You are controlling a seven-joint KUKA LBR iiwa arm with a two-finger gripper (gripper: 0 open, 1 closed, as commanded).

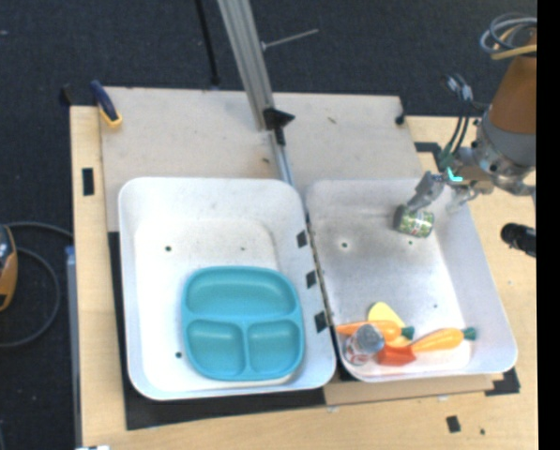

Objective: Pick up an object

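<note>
Nearest the camera, along the front wall of the right bin (491, 293), lay a small heap of toys: a yellow piece (385, 317), an orange carrot-like piece (441, 339) lying roughly left to right, a red piece (399, 353) and a greyish round thing (367, 342) — all touching or nearly so, packed against the front rim. Beside them, the left bin (148, 214) carried a blue divided tray (243, 322) in its front half.

Farther back in the right bin, well apart from the heap, sat a small green-and-silver object (415, 221), perhaps a little can, close to the back right part of the floor. The gripper (428, 198) hung right over it, the arm (512, 111) slanting in from the right. One grey finger reached down to the object's upper edge, so the object lay just below and slightly left of the fingers — almost no sideways offset to close. Whether the fingers were spread or clenched I cannot tell, nor whether the object sat between them; it looked to rest on the bin floor. Its long axis is too small to read.

Behind both bins ran the bare tabletop (186, 129), with a slanted metal post (247, 50) rising from it.
</note>
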